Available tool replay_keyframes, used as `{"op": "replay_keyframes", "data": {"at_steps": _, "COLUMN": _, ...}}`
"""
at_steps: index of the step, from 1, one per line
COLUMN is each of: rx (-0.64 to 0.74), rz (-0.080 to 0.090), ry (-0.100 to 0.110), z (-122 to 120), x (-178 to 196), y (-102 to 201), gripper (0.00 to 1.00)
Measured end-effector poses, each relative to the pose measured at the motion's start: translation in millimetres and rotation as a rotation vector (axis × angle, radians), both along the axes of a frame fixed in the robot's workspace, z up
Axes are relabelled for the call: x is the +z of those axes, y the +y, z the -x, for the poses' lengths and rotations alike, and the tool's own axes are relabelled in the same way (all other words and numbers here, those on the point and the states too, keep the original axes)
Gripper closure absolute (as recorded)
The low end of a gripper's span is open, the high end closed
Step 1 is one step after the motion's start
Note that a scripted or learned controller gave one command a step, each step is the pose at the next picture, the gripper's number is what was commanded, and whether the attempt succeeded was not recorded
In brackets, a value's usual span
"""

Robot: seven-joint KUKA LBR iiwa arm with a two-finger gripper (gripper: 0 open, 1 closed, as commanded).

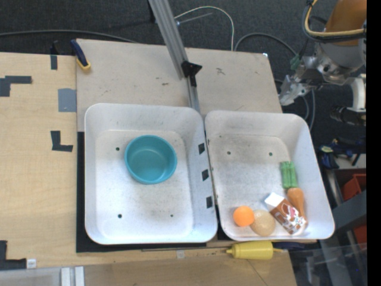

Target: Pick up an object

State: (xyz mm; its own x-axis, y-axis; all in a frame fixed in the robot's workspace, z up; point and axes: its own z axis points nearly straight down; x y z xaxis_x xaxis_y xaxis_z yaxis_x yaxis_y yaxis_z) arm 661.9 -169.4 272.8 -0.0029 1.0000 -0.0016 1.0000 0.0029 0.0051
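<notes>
The pincer (290,90) hangs at the upper right of the camera view, beyond the far right corner of the right-hand bin (312,145) and off the edge of the worktop (131,70), over the dark floor. It is small and partly lost among cables, so whether it is spread or closed cannot be told; nothing can be seen held in it. Above and to the right of it rises the arm's wrist, grey, with the orange band (348,5) topmost.

Nearest the pincer, below it and a little left, lies the right-hand bin. Its contents are gathered at the corner farthest from the pincer, toward the near right. First down from the pincer comes a green piece (289,174), lying along the right wall. Just beyond it is a carrot (296,199), and beside that a small red and white packet (286,213). Farther still, to the left of the packet, sit a pale round object (262,223) and an orange ball (243,216), touching or nearly so.

Well to the left of the pincer and lower lies the left-hand bin (95,159), holding a teal bowl (150,159), upright. Between the two bins a grey metal bar (169,28) slants up toward the top edge. Outside the right-hand bin's near wall, farthest below the pincer, a yellow bottle (252,251) lies on its side.
</notes>
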Motion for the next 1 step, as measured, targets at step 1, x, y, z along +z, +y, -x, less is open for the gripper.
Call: {"op": "replay_keyframes", "data": {"at_steps": 1, "rx": 0.003, "rz": -0.003, "ry": 0.005, "z": 6.8, "x": -1.8, "y": 56.8, "gripper": 1.0}}
